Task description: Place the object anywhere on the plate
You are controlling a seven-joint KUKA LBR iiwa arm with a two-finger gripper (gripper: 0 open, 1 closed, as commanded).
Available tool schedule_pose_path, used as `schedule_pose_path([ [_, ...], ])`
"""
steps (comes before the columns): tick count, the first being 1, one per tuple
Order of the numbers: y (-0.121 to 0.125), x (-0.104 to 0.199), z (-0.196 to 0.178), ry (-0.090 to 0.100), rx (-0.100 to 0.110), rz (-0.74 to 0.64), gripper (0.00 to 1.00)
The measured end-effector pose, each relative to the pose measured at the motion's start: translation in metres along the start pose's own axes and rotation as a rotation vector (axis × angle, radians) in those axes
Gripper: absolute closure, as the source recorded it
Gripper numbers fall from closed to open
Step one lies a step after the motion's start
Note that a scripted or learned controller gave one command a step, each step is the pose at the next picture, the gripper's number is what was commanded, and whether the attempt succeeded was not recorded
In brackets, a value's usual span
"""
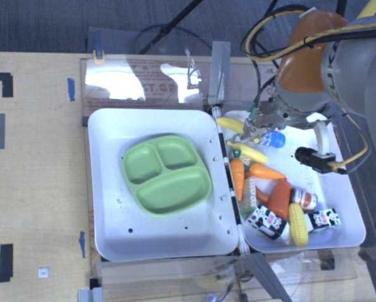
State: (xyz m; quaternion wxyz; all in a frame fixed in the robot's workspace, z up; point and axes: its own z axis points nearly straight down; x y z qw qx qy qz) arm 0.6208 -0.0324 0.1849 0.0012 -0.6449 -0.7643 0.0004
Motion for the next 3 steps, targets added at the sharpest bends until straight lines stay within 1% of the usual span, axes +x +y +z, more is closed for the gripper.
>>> schedule_pose_path([
  [1,-0.001,0.094,0.001,0.000,0.002,0.082,1.00],
  [2,0.016,0.175,0.034,-0.002,0.002,-0.135,1.00],
  [3,0.016,0.176,0.034,-0.001,0.001,-0.135,0.00],
])
